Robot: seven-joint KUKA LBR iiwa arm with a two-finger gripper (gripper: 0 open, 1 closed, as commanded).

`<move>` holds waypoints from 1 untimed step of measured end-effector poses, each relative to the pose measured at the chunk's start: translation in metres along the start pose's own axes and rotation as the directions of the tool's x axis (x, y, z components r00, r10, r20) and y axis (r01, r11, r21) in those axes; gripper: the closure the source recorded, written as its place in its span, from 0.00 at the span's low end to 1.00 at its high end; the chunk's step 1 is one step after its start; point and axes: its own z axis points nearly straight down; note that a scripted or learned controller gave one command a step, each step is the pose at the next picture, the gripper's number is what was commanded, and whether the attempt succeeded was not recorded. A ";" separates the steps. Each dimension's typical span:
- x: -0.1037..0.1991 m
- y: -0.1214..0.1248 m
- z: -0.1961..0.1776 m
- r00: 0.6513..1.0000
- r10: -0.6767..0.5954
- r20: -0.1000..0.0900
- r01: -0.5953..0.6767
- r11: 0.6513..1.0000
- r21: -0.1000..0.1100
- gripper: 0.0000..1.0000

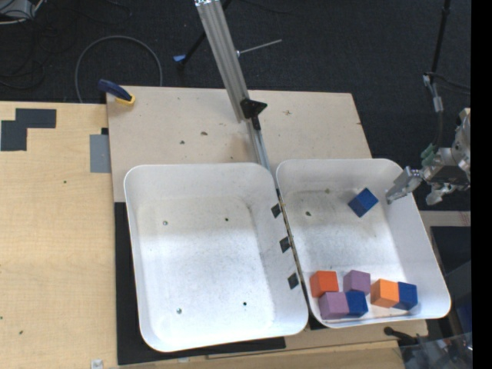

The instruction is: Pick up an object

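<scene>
The gripper (pixel 419 184) is seen at the right edge of the frame, over the right bin's rim (pixel 427 229); nothing is held, and whether it is released or clenched cannot be told. The lone blue cube (pixel 363 202), just to its left in the bin's upper part, is judged the easiest target; a descent centred over it should be made, well apart from the clustered blocks (pixel 361 292) at lower right.

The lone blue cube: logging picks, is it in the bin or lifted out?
In the bin. The blue cube rests on the right bin floor, apart from the pincer.

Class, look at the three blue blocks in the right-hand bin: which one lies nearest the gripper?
The lone blue block near the bin's far side, close to the gripper; the other two sit among the cluster at the near edge.
</scene>
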 end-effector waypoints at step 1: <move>-0.016 0.042 0.149 1.000 -0.003 -0.002 0.003 1.000 0.007 0.00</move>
